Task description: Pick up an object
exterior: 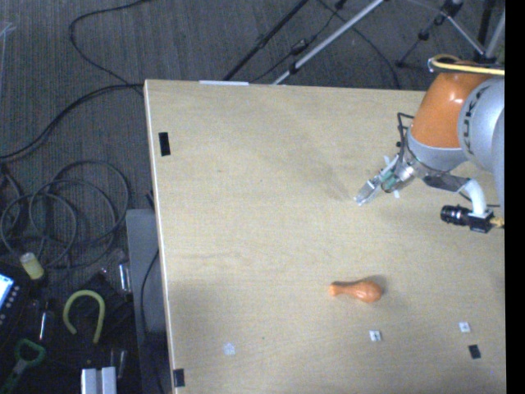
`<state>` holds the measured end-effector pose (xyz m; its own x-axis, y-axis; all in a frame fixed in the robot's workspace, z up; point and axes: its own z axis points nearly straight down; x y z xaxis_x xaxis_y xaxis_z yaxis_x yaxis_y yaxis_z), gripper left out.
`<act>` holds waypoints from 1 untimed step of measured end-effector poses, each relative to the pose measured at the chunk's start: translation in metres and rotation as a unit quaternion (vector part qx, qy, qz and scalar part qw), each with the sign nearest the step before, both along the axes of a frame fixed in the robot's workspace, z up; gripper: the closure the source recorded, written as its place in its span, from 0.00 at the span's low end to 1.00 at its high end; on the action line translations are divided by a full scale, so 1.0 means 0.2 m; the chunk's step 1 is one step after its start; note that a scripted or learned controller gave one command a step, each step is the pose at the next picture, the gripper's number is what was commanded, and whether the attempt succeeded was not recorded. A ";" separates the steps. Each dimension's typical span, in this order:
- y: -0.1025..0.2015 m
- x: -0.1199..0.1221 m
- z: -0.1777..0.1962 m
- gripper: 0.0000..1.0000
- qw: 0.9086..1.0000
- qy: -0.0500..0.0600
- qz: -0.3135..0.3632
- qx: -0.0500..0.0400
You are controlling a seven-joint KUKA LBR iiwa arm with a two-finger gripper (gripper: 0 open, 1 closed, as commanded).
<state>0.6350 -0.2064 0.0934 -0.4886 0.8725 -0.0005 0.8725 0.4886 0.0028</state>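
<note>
Near the front edge of a pale wooden bench top, a small white tag lies at about 5 o'clock in the scene. Just beyond it rests an orange, pear-shaped object, on its side with its narrow neck pointing toward 9 o'clock, untouched and alone on the wood. Farther back, at roughly 12 o'clock from the object and well apart from it, the gripper hangs over bare wood, its tip angled toward 8 o'clock; whether it is spread or closed cannot be told, and nothing is seen in it. The grey arm with its orange band enters from 3 o'clock. Looped black cables lie on the carpet at 9 o'clock; metal stand legs cross the floor at 12 o'clock.
</note>
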 end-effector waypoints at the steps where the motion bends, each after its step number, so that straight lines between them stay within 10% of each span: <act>1: 0.31 0.15 0.35 1.00 0.998 0.001 -0.060 -0.001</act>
